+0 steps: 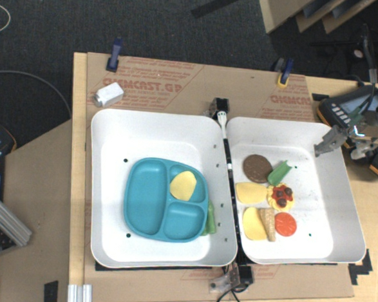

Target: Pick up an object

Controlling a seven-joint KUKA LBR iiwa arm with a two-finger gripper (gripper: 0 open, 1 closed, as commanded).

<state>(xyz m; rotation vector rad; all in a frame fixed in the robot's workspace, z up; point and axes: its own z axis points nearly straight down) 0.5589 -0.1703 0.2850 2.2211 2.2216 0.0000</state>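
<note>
The toy food (pixel 266 198) in the right bin (pixel 341 196) looks light, stiff and graspable by its edges; the gripper (pixel 328 143) hovers apart.

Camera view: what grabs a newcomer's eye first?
The teal divided plate in the left bin, with a yellow piece in its upper right compartment. Next, the cluster of toy food in the middle of the right bin: a brown disc, yellow pieces, a red slice. The gripper sits over that bin's upper right edge.
</note>
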